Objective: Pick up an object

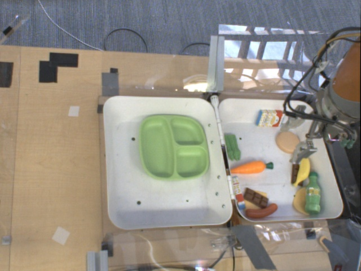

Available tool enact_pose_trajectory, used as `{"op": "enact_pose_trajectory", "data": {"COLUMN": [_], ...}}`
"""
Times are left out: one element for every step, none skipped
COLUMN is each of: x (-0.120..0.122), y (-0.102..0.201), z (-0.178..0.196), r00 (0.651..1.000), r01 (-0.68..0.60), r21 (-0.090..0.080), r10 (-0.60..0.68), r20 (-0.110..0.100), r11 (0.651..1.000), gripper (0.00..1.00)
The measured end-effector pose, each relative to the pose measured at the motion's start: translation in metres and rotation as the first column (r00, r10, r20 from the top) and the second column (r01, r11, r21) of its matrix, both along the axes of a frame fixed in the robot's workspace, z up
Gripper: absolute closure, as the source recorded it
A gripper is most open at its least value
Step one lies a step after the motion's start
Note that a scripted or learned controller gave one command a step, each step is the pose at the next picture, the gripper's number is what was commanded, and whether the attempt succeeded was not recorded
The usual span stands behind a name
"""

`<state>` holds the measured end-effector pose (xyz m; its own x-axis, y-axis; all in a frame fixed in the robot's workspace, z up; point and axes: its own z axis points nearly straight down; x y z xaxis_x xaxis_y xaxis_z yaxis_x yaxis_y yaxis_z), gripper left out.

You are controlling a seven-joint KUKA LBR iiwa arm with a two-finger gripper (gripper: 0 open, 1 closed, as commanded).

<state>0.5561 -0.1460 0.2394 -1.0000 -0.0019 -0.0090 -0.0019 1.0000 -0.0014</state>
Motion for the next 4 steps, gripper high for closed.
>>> {"op": "enact_pose_trajectory", "data": {"x": [0.031,0.035,0.104,0.102], "y": [-0.061,-0.058,-0.035,-0.037], "z": [-0.145,-0.131,0.032,0.025], "r00": [0.998,0.998,0.998,0.998], "r01": [-0.057,-0.067,0.059,0.061], "r21": [-0.002,-0.004,-0.001,0.000], "r10": [0.057,0.067,-0.059,-0.061], "r20": [0.001,0.012,0.018,0.004], "r11": [0.998,0.998,0.998,0.998], "gripper": [0.00,1.00,1.00,0.00]}}
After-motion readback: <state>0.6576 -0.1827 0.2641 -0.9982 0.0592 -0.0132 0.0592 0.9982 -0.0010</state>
